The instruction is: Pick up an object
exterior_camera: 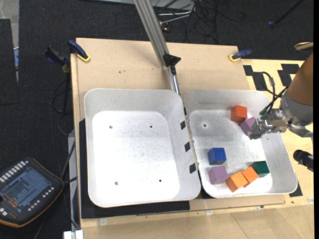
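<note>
Gripper (257,130) low in right bin (279,156), far right side; fingers clamped on purple block (247,125), just near orange block (239,113).

Six blocks (217,156) lie in the right bin (285,156), left bin (94,133) alongside.

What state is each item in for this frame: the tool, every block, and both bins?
tool: low in the right bin, at the purple block by the orange one; finger state unclear
purple block: touching tool, grasp unconfirmed
orange block: resting, loose
blue block: resting, loose
second purple block: resting, loose
second orange block: resting against green block
right bin: holds six blocks
left bin: flat on bench
</note>
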`<state>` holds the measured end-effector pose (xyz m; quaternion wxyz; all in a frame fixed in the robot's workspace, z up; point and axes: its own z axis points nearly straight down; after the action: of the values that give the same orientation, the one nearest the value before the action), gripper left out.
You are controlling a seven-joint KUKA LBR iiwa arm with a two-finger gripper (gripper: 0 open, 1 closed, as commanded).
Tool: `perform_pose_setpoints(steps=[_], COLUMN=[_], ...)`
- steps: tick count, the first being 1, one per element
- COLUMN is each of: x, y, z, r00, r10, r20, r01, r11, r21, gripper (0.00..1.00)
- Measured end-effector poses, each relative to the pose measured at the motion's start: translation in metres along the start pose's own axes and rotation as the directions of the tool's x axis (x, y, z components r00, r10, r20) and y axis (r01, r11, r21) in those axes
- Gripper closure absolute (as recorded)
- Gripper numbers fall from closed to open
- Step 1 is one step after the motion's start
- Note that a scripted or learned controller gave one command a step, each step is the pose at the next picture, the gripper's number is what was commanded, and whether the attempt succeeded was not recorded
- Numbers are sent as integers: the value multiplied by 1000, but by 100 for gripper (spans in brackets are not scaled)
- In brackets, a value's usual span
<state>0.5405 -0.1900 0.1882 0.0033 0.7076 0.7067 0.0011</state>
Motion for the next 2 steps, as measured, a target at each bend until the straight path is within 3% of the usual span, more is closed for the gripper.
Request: perform_pose_setpoints(steps=[2], x=[2], y=[2], z=[-80], r00=[1000], r10=[-5], r20=[0], r01=[5], r11=[1000], r21=[0], gripper=[100])
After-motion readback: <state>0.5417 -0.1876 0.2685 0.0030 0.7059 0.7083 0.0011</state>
